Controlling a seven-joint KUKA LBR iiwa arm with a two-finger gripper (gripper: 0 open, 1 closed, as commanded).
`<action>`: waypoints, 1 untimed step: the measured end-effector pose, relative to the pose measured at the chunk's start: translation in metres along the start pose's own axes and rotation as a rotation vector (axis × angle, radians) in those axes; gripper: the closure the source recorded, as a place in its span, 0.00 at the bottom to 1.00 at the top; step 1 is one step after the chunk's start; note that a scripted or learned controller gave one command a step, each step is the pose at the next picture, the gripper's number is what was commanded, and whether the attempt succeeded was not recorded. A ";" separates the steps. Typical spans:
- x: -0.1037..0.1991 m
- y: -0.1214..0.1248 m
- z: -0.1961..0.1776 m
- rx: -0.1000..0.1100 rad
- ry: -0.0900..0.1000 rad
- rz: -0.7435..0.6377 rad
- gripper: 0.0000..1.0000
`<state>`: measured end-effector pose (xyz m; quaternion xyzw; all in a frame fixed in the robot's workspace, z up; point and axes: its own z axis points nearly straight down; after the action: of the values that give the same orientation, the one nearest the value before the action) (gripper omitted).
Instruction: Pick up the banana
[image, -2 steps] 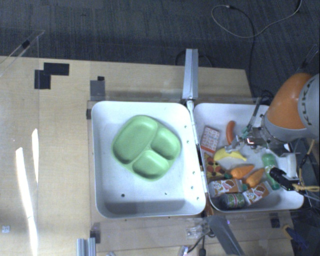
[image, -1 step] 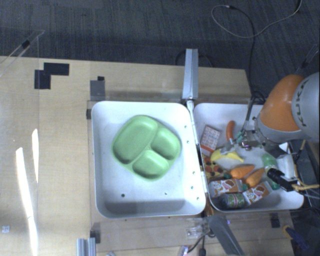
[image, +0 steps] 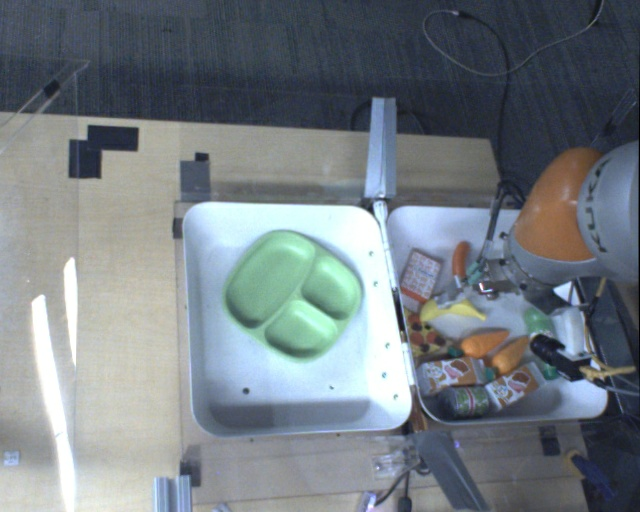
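The banana (image: 453, 313) is small and yellow. It lies in the right bin (image: 590, 405) near the bin's middle, among other toy foods. My gripper (image: 479, 284) hangs low over the bin, just up and right of the banana and close to its far end. The grey wrist and orange band (image: 558, 215) behind it cover the bin's right part. Nothing shows held in the gripper.
Two orange carrots (image: 497, 347) lie just right of and below the banana. A red-and-white packet (image: 421, 275) sits to its upper left. A dark can (image: 465, 402) and snack packets (image: 450, 373) line the near wall. The left bin (image: 215, 400) holds a green divided plate (image: 292, 292).
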<state>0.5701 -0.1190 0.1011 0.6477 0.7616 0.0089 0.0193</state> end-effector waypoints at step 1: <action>0.003 0.003 -0.012 -0.004 0.006 -0.004 1.00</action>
<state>0.5724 -0.1153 0.1132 0.6460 0.7630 0.0123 0.0183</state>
